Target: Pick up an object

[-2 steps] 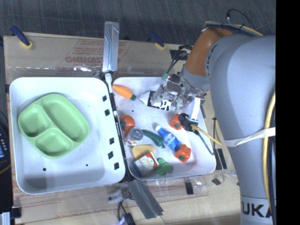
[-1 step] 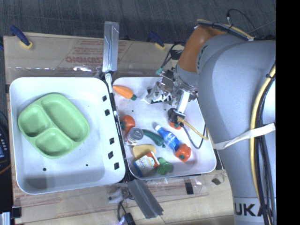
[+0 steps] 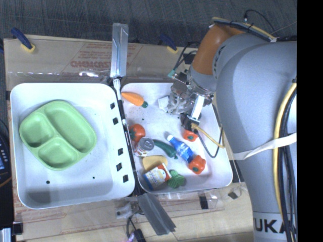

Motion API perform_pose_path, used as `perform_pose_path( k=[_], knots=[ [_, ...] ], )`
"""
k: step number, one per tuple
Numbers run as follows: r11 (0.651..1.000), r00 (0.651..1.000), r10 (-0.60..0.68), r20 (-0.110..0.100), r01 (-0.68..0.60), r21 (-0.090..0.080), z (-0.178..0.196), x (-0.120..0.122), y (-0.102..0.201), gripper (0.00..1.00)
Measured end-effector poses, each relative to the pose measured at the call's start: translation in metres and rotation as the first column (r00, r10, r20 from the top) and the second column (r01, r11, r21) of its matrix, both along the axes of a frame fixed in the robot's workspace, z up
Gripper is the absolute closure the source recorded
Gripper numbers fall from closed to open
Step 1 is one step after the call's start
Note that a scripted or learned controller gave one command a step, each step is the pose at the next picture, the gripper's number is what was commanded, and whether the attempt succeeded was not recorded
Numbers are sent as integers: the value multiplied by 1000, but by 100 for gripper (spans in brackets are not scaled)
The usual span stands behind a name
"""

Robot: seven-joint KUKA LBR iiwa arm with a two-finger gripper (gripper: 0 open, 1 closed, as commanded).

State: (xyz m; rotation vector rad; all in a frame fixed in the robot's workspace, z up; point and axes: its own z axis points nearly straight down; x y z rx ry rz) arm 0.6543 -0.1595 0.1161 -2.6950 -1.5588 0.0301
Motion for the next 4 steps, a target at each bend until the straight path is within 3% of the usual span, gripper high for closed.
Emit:
perform_pose_path(
  k=[1,2,3,4],
  knots=[
    [932,931,363,32,-362,-17,99,-6,-13,100],
    [808,808,589,28,-589,-11,54,2,34,100],
    [597,596,802,30,-802,-18,127,-14,-24,100],
    [725,725,689,28,-689,-11,126,-62,47,100]
  ],
)
